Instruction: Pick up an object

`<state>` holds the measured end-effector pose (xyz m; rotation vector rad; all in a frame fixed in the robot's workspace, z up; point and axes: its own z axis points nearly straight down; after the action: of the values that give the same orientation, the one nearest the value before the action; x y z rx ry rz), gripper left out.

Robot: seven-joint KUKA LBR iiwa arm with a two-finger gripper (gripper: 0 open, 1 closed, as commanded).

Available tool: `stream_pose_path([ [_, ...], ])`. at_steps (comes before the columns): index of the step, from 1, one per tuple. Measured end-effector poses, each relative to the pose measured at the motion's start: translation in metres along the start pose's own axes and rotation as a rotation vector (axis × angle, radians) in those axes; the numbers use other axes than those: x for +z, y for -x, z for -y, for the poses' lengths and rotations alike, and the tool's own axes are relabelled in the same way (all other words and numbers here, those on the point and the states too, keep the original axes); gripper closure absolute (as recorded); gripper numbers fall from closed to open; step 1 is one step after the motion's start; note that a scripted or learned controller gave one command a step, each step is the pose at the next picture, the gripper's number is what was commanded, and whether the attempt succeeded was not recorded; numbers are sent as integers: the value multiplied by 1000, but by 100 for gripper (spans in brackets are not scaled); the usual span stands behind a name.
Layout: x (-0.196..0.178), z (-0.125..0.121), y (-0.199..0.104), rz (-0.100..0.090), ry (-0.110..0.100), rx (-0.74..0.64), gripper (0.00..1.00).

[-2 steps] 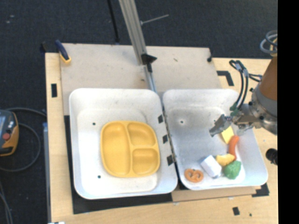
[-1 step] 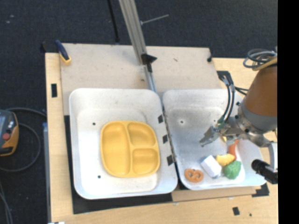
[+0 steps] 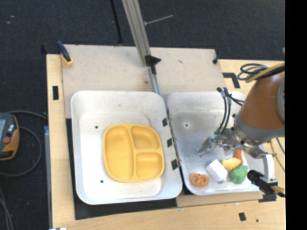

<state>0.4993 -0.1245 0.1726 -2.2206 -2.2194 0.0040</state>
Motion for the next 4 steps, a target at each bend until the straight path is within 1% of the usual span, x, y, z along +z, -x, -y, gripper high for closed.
stream_pose_path([
  [1, 49, 6, -7, 0, 0, 0, 0],
  [2, 35, 4, -5, 0, 7, 6, 100],
  [3, -27, -4, -1, 2, 12, -3, 100],
  [4, -80, -6, 0, 2, 12, -3, 100],
])
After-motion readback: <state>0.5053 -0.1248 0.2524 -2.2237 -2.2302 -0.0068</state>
